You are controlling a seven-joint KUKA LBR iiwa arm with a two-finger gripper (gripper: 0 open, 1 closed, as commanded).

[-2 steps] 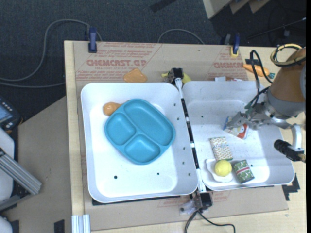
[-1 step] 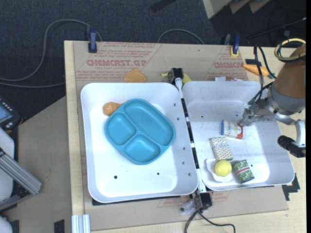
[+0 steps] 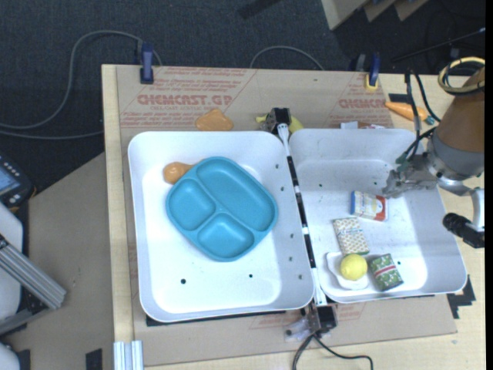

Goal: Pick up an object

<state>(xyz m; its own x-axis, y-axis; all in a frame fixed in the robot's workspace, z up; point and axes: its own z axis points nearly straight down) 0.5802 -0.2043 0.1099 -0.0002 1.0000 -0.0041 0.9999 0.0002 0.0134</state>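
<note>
Bins sit side by side on the bench (image 3: 115, 206): the left bin (image 3: 154, 276) carries a blue divided tray (image 3: 221, 207), tilted a little, with an orange object (image 3: 175, 172) peeping out from under its ten o'clock edge. The right bin (image 3: 431, 253) holds the loose items. A small blue, white and red packet (image 3: 367, 205) lies near the bin's middle. At five o'clock from it lies a checkered packet (image 3: 351, 235), and below that a yellow lemon (image 3: 353, 267) rests in a small white dish (image 3: 337, 274) at the bin's six o'clock edge. A green packet (image 3: 384, 272) lies just beside the lemon, at its three o'clock.

The grey arm (image 3: 462, 133) reaches in from three o'clock, and its jaws (image 3: 397, 182) hang low over the right bin, just at one o'clock of the blue, white and red packet. Whether the jaws are spread or pressed together I cannot tell; nothing is seen between them.
</note>
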